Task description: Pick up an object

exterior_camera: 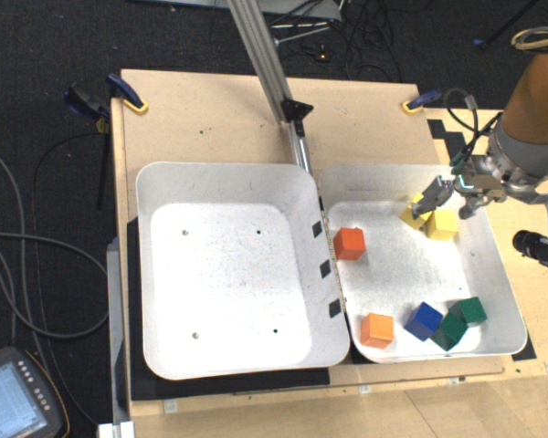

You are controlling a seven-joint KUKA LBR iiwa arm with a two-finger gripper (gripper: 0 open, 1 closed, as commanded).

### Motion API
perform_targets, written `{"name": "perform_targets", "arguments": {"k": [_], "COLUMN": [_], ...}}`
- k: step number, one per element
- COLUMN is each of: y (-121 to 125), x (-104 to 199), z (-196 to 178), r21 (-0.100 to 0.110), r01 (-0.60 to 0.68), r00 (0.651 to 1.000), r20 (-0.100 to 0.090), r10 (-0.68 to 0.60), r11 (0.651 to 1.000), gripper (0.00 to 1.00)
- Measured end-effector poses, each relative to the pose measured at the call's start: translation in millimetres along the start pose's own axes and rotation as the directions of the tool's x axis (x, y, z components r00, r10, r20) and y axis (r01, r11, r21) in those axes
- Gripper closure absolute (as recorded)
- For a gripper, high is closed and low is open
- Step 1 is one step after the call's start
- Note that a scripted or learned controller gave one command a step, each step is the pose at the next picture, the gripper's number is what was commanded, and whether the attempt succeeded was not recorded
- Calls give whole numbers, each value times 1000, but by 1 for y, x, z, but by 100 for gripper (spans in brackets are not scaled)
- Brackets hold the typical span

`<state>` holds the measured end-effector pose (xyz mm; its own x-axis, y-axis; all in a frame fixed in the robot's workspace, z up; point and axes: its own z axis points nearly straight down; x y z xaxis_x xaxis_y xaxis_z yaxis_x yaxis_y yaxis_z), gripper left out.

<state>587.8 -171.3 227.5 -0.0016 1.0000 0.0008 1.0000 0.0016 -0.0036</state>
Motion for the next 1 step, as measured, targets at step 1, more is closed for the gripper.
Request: {"name": "perform_targets", "arguments": {"k": [1], "y": [0], "x": [0], "z": [-2], "r21": [-2], "r01": [0], "r00": [1000], "r20": [1], "r10": [0], "r11": [1000], "gripper": [0]}}
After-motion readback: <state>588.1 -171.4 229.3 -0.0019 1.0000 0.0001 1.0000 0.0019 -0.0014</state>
